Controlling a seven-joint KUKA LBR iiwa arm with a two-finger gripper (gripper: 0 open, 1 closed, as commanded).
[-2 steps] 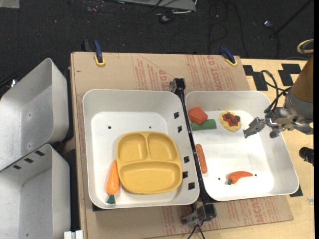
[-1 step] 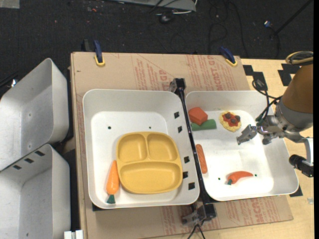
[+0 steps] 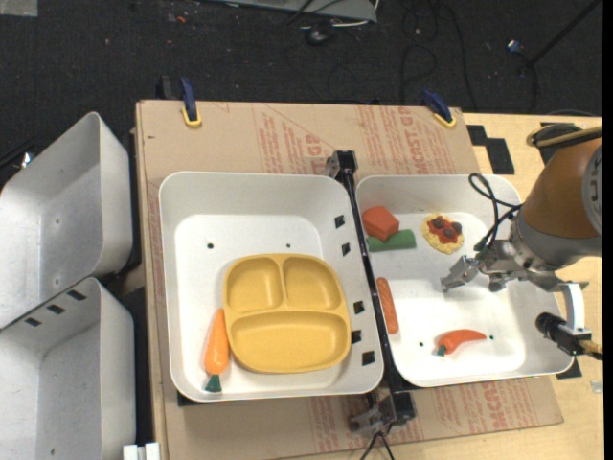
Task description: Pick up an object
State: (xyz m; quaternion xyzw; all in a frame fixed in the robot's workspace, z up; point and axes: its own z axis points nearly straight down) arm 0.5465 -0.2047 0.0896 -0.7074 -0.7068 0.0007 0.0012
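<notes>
In the right bin (image 3: 498,357) lie several toy foods: an orange-red block (image 3: 380,222) on a green slab (image 3: 393,241) at the back left, a small pizza (image 3: 443,233) at the back, a sausage (image 3: 387,305) along the left wall, and a red chili pepper (image 3: 458,340) near the front. My gripper (image 3: 464,278) hangs low over the bin's middle right, between the pizza and the chili pepper. Nothing shows between its fingers.
The left bin (image 3: 192,209) holds a yellow divided plate (image 3: 285,311) and a carrot (image 3: 216,347) beside it at the front left. The arm's orange band (image 3: 565,195) sits over the right bin's right rim. Two white containers (image 3: 57,257) stand at the far left.
</notes>
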